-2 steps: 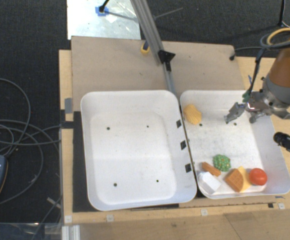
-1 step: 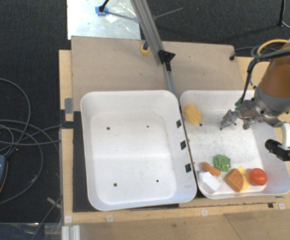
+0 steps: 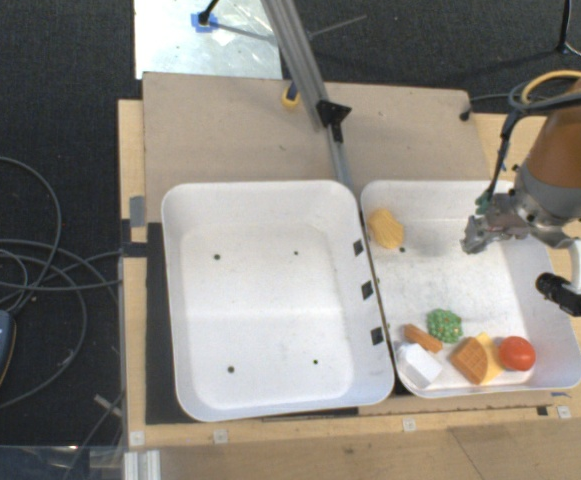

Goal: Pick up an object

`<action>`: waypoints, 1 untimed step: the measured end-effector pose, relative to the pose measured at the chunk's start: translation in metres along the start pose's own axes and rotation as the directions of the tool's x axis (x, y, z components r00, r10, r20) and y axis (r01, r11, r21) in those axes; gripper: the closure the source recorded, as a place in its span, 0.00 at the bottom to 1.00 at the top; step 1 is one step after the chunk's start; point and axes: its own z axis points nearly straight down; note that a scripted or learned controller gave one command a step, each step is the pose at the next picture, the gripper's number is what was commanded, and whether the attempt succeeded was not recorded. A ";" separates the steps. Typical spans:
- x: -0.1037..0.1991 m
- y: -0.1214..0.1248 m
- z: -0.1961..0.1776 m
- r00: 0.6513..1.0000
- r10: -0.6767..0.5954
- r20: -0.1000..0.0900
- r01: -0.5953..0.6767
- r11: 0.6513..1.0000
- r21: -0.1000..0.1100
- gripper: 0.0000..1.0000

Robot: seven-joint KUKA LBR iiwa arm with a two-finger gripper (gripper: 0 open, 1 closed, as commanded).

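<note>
The left bin plays no part; in the right bin a yellow object lies near the divider, far from the cluster at the front; the gripper hangs apart from it, its jaw state I cannot tell; a descent here may grasp nothing.

Bench bearing two white bins

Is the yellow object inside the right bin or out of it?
Inside. The yellow object lies on the floor of the right bin, near its upper-left corner, apart from the other items and from the pincer.
</note>
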 end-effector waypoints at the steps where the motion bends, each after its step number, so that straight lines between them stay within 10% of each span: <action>1: 0.007 0.000 -0.062 1.000 -0.004 0.001 0.004 1.000 -0.004 1.00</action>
